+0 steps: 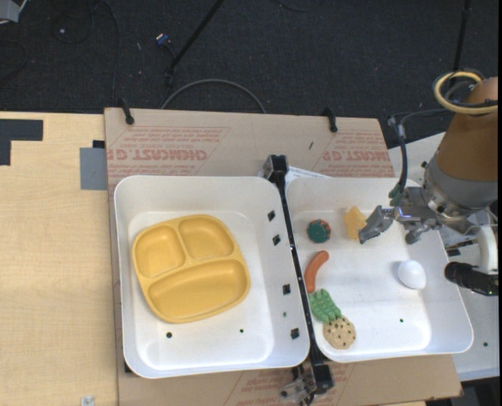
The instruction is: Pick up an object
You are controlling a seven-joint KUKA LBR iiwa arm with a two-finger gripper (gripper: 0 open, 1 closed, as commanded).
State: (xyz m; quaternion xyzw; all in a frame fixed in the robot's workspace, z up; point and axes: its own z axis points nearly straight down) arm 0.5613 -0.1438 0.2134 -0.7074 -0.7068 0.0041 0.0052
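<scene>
My gripper [396, 228] hangs over the back of the right bin [441, 337]. Its two grey fingers are spread open and nothing sits between them. The left fingertip is just right of a yellow wedge [355, 222]. A white egg [411, 274] lies a little in front of the gripper. Further left are a small green and red ball [319, 230] and an orange sausage [316, 269]. Near the bin's front lie a green leafy piece [324, 304] and a speckled cookie [339, 332].
The left bin [150, 345] holds a yellow divided plate [190, 266]. A black divider strip [290, 252] runs between the bins. Cardboard [200, 146] lies under both bins. Black cables and a fitting [471, 277] sit off the right bin's right edge.
</scene>
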